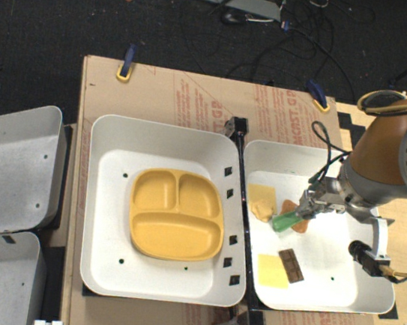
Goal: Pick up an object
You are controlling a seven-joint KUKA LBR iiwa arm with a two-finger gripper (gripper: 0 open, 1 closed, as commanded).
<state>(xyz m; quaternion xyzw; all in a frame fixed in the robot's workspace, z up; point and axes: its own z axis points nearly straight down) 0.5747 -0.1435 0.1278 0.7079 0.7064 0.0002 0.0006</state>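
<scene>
Nearest the camera, low in the right bin point(373, 297), a pale yellow square point(273, 270) lies flat with a dark brown bar point(291, 265) touching its upper right corner. Across the divider, the left bin point(102, 181) carries a yellow sectioned tray point(177, 215), well apart from the action.

Further back in the right bin, a green object point(284, 222) sits beside a small orange piece point(289, 208) and a cream wedge point(262, 201). The gripper point(310, 209) is down right at the green object's upper end, seemingly touching it; whether the jaws are parted or closed on it I cannot tell, since the wrist hides them.

This looks like the grasp step: the arm has its target but nothing appears lifted clear of the bin floor. Next it probably needs a firm close on the green object, then a straight rise, without dragging the orange piece along.

Behind the bins, the surface point(198, 97) shows cardboard held by clamps.
</scene>
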